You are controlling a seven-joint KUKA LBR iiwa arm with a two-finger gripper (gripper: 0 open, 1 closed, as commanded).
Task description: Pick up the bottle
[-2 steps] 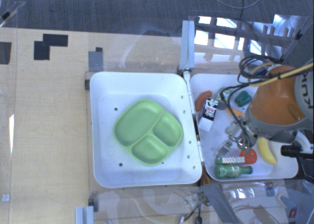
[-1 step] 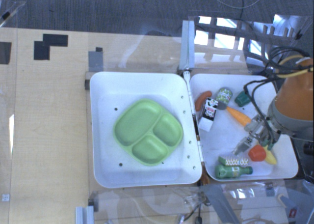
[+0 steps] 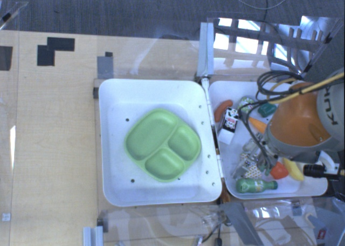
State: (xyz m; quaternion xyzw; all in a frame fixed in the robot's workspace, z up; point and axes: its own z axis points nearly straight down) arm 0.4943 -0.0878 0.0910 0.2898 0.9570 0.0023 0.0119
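A: Camera view, from above. What's laid out where?

B: Two white bins are set side by side on the bench. In the left bin (image 3: 116, 131) a green divided plate (image 3: 163, 144) is laid flat, approx. central, nothing on it. The right bin (image 3: 315, 188) is crowded w/ small items, prob. so picks are drawn from there.

A: And the bottle?

B: The bottle (image 3: 256, 186) is seen lying on its side along the near wall of the right bin, green body, lighter label band mid-way, cap end pointed left. It's judged smooth and round, so it may be rolled if nudged. Just beside it, to the right, a red piece (image 3: 279, 171) and a yellow banana-like toy (image 3: 294, 169) are found.

A: Other clutter?

B: A red sausage-shaped toy (image 3: 222, 109) and a small white carton (image 3: 229, 122) are placed near the divider; an orange carrot-like piece (image 3: 257, 124) and a teal item (image 3: 266, 109) lie further back.

A: Arm?

B: It's brought in from the right, low over the right bin. The gripper (image 3: 257, 159) is held just above and behind the bottle, amid a patterned item (image 3: 248, 171). How far the tool is spread can't be told; nothing is seen to be gripped. The bottle is judged not yet picked.
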